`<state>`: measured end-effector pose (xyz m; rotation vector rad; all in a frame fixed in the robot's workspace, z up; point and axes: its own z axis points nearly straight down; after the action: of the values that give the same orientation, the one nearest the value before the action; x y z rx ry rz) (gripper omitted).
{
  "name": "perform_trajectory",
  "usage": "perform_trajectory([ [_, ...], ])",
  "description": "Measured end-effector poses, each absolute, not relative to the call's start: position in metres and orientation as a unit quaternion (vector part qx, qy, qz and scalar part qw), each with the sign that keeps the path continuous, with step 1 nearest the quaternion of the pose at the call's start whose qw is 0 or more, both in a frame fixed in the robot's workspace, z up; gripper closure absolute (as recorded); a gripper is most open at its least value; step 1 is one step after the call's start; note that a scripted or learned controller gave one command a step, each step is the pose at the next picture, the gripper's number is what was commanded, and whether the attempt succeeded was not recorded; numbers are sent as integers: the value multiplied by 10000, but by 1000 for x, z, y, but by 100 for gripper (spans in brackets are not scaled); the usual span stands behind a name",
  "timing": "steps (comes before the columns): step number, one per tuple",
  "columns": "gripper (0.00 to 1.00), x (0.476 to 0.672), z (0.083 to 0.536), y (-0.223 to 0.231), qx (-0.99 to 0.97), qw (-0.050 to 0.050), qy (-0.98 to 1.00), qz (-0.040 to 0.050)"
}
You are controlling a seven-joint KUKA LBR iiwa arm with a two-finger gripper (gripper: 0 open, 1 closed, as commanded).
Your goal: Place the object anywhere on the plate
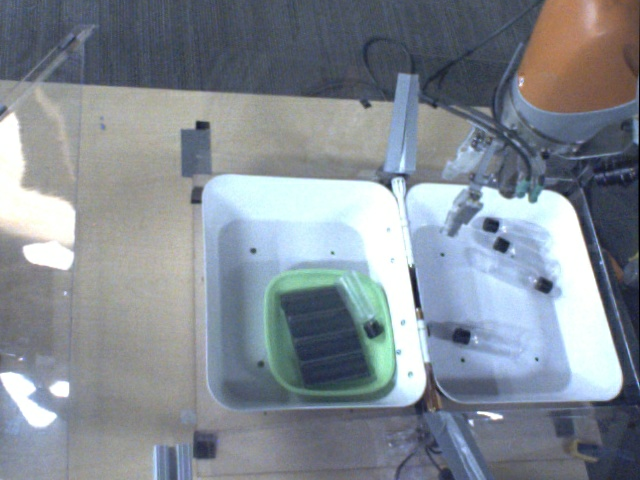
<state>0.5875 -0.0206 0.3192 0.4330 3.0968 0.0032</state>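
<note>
A clear tube (357,308) with a black cap lies on the green plate (280,298), well left of the pincer (462,211). The arm (575,48) hangs over the right bin (590,308); pincer state unclear.

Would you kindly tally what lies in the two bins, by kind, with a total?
Green plate: 1
Dark ridged block on the plate: 1
Clear tubes with black caps: 4, namely one on the plate and three in the right bin
Total: 6

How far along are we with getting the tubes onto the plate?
Done: one clear tube lies on the green plate in the left bin. In hand: the gripper hangs over the right bin's back left corner. Left: several tubes lie there.
</note>
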Motion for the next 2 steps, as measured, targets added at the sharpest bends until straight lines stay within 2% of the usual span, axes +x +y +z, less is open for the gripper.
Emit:
perform_trajectory([
  [1, 0, 593, 367, -102, 1582, 75, 9874, 0],
  [2, 100, 596, 381, -101, 1573, 145, 9874, 7],
])
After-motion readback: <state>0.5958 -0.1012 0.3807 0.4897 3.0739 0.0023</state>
